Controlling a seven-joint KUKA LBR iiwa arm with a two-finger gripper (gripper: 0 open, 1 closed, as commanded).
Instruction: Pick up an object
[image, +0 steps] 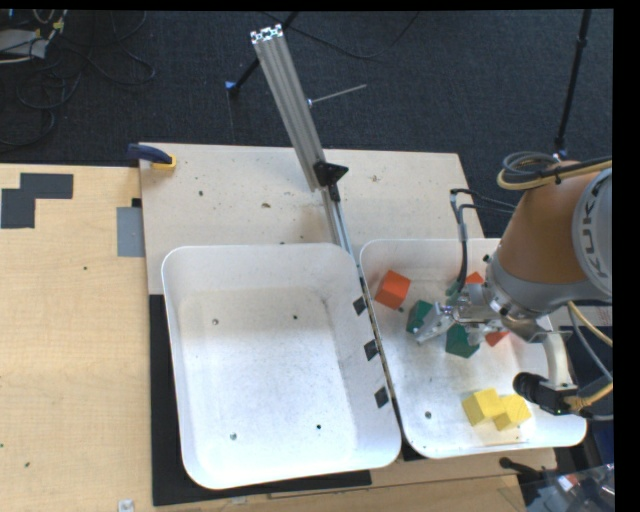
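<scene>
Dark carpet and cables behind; wooden counter (70, 330) carries two white bins. Left bin (200, 300) bare, right bin (425, 440) holds the blocks. End effector (452, 318) sits low at the right bin's centre, arm coming from 3 o'clock. Grip state: cannot tell, tips buried in clutter. Green block (419, 317) touching at its 9 o'clock, second green block (461, 343) just under it at 6. Orange block (393, 290) near, 10 o'clock. Yellow block (496, 408) apart, 5 o'clock. Risk: two greens crowd the tips, so a grab could nudge one away or pinch a corner and slip. Partial lettering on arm, unreadable.
</scene>
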